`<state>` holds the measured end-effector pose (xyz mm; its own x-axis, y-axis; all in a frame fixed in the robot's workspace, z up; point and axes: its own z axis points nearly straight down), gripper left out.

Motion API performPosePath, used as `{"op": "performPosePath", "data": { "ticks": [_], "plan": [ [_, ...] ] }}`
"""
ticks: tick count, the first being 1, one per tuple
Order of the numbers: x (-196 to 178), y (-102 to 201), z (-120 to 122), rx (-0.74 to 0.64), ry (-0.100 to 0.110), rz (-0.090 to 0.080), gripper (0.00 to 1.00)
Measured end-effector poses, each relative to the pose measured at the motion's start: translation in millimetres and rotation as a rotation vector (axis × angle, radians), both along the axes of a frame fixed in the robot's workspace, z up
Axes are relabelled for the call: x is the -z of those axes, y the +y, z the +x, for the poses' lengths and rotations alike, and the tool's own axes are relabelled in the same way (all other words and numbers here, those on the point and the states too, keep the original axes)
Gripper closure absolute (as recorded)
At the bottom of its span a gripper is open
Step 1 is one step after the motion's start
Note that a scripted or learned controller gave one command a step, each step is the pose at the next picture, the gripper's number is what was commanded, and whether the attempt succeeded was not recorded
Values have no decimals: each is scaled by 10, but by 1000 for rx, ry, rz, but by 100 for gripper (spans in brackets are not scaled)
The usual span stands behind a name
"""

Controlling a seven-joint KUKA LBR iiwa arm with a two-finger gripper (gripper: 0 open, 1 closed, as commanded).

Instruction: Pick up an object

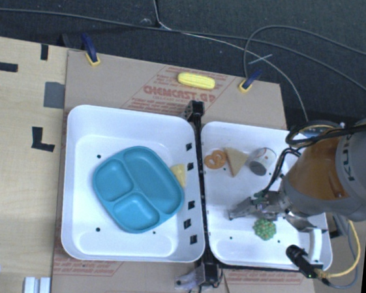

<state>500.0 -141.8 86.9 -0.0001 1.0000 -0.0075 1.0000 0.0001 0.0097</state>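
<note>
- We see a cardboard sheet [169,95] under two shallow white bins, clipped at its far edge by two blue-and-yellow clamps [90,52], with a yellow corn-shaped toy [196,81] lying on it between them.
- The left bin [76,163] carries a blue divided plate [138,187], set at a slant, with a pale yellow piece [179,173] peeking out from beside the plate's right edge.
- The arm [327,175], grey with its orange band, reaches in from the right over the right bin [224,246].
- The gripper [244,210] sits low over the middle of the right bin, pointing left; we cannot tell how its tips are set, and we see nothing between them.
- A green broccoli-like toy [265,229] lies on the bin floor just beside the gripper, on its near side.
- Toward the far side of the right bin we find a tan wedge [236,160], with a small brown pretzel [215,159] touching its left side and a grey cup-like cylinder [259,163] tipped near its right.
</note>
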Motion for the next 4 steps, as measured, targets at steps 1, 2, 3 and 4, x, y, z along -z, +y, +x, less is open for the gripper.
{"op": "performPosePath", "data": {
  "ticks": [1, 2, 3, 4],
  "plan": [
    [-126, -4, 18, 0, -5, -2, 100],
    [-561, 16, 82, -1, 8, 7, 100],
    [-1047, 101, 143, -2, 8, 7, 100],
    [-1537, 155, 233, -2, 7, 6, 100]
  ]
}}
